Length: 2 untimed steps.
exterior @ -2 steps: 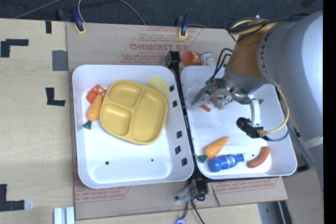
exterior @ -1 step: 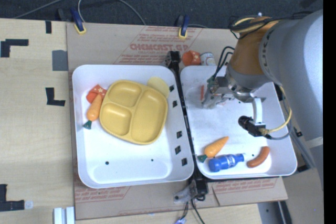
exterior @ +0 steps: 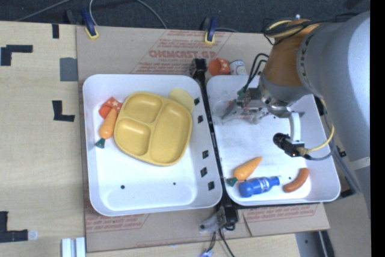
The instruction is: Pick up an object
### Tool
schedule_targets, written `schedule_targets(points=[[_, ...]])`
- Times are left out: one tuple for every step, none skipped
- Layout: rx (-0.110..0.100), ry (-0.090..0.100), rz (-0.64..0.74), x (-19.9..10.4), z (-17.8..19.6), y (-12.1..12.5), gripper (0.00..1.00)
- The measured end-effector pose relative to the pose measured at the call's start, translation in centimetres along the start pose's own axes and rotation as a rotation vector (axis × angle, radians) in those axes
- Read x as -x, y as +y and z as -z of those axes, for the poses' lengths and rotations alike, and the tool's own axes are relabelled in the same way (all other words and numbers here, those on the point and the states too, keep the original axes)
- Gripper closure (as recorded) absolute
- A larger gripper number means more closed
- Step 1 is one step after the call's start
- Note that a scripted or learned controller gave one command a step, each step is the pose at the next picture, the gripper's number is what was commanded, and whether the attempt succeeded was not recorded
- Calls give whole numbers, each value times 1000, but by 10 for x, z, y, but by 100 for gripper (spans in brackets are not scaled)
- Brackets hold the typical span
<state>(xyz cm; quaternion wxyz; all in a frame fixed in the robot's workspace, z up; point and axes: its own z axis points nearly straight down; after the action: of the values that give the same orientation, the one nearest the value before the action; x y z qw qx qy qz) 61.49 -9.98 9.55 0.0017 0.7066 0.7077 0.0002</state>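
The task names no particular object, so the likeliest candidates are the three lying loose in the right bin (exterior: 325, 186): an orange carrot (exterior: 248, 168), a blue bottle (exterior: 258, 186) just below it and nearly touching, and a red sausage (exterior: 296, 180) to the bottle's right, near the bin's lower right corner; they sit apart from the walls enough to be reached from above, which I judge suits a top-down grasp. The gripper (exterior: 240, 106) hangs over the upper part of the same bin, well apart from those three, its tip blurred against the white floor; I cannot tell whether its fingers are apart or together, and nothing is visibly between them. The arm (exterior: 337, 69) covers the bin's upper right, hiding whatever lies beneath. Beyond the bin's top edge a red and white item (exterior: 225, 67) is half hidden and hard to name. The left bin (exterior: 144, 198) holds a yellow divided plate (exterior: 153, 128), a second carrot (exterior: 107, 124) and a red piece (exterior: 109, 106) beside it; a pale yellow thing (exterior: 181, 97) peeks from behind the plate, mostly covered.
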Motion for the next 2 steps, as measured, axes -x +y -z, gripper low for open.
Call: schedule_targets(points=[[-5, 1, -1, 8, -11, 51, 0], [-7, 0, -1, -4, -11, 53, 0]])
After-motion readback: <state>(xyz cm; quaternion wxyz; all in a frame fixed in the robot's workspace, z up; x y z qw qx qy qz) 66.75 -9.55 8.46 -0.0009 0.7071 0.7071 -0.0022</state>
